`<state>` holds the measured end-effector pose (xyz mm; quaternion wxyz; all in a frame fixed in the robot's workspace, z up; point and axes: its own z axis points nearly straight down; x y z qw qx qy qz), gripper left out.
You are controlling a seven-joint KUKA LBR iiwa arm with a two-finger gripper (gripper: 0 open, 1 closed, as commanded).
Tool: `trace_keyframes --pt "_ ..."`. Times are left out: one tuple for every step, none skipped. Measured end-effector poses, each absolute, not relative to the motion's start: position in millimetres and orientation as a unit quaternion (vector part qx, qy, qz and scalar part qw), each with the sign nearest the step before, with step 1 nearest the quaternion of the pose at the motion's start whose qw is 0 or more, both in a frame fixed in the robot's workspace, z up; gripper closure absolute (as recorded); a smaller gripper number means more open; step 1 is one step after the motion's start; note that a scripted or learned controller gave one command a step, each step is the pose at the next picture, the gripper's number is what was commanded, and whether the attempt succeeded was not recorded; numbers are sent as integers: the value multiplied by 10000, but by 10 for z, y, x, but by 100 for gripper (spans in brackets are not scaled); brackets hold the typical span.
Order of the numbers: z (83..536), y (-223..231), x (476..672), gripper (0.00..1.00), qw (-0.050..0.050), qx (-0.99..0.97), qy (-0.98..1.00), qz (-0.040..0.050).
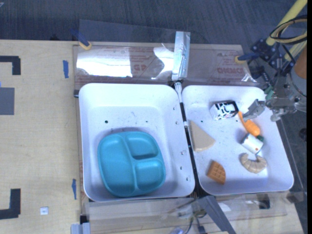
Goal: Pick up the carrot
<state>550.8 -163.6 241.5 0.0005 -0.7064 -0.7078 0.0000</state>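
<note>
Camera view is giving us two white bins lying side by side, and we are reading them from the near edge upward. Nearest to us in the left bin (92,106), a teal divided plate (130,164) is sitting on the floor, taking up its front half. In the right bin (278,177), a small waffle-like biscuit (216,172) is lying closest to the front rim, with a pale croissant-shaped piece (253,164) to its right. Just beyond that, a small white cylinder (252,144) is resting, and a beige wedge (200,137) is lying near the bin's left wall. Farther back, the carrot (250,126) is lying at a slant near the right side, its lower end close to the white cylinder. A black-and-white toy (224,109) is sitting behind and to the left of it. The gripper (253,109) is hovering right at the carrot's upper end, reaching in from the right; we cannot tell how it is set. Behind both bins, a clear plastic panel (146,60) is standing.
</note>
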Motion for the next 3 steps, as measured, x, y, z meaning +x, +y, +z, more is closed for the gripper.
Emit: trace_keyframes --pt "1963 -2078 5879 0 4 -7318 -6816 10" --pt "991 -2057 6123 0 -10 -7071 -7071 -50" --pt "1085 -2064 6126 100 -27 -7066 -7076 -39"
